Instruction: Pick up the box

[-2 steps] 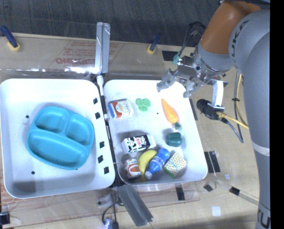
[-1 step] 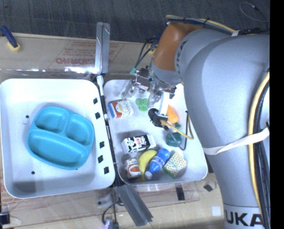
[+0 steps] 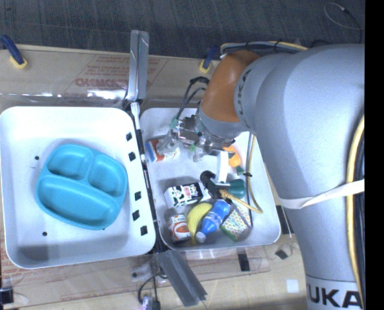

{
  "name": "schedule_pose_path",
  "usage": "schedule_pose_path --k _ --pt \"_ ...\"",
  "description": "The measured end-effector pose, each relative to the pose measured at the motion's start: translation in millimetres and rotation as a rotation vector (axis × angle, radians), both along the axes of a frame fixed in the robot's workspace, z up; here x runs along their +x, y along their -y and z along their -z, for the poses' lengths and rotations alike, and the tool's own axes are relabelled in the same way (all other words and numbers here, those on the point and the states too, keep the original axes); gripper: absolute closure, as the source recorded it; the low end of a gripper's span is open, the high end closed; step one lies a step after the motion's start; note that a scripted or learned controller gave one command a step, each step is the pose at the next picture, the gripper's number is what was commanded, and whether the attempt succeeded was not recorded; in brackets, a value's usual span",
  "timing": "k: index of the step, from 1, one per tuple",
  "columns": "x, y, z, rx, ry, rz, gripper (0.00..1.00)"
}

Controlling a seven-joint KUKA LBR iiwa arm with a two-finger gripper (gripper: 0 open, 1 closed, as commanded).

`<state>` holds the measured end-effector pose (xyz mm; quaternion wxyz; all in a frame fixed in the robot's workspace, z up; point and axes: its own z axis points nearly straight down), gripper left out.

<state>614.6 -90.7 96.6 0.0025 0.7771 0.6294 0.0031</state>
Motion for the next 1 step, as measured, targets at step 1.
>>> schedule_pose_path --k 1 --pt "0.8 -1.5 -10.5 0.002 0.001 -0.005 1.0"
